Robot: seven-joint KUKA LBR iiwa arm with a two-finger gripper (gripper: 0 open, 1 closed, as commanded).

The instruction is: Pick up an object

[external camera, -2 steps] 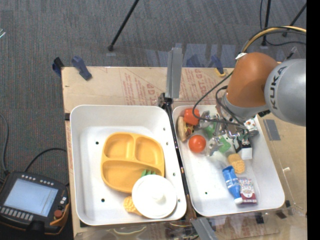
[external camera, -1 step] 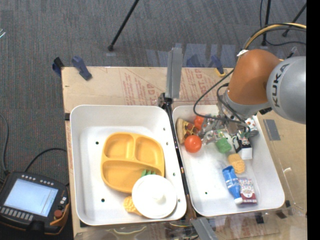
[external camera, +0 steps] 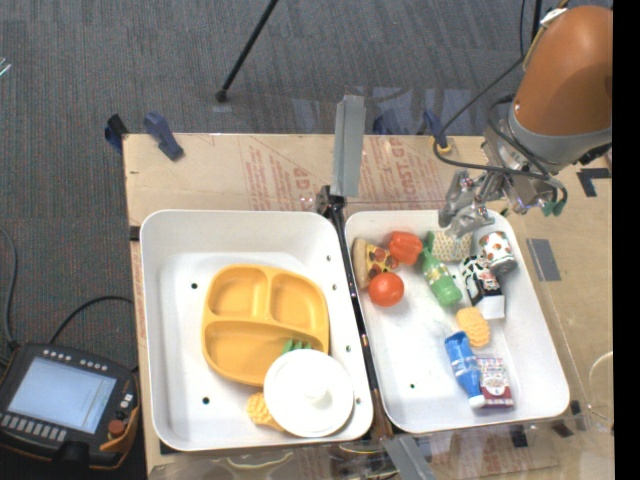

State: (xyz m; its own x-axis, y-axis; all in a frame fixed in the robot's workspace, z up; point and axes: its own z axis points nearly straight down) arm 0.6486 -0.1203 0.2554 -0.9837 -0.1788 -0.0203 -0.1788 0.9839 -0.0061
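Faintly, reversed red print on cardboard (external camera: 300, 173)

Robotics lab, teach pendant (external camera: 68, 400) on carpet, taped plywood bench (external camera: 260, 173), tripod leg (external camera: 252, 36)

Red print runs across the bare cardboard sheet (external camera: 285, 168) that lies under both bins, at about twelve o'clock from the left bin (external camera: 160, 268). The letters stand upside down and mirrored to the camera; a short group near the divider post (external camera: 348, 148) reads roughly as "BD" or "8D", with triangle outlines beside it. A second patch of the same red print shows at twelve o'clock from the right bin (external camera: 545, 368), too blurred to read. The small red carton (external camera: 495, 383) at five o'clock in the right bin bears a label, illegible.
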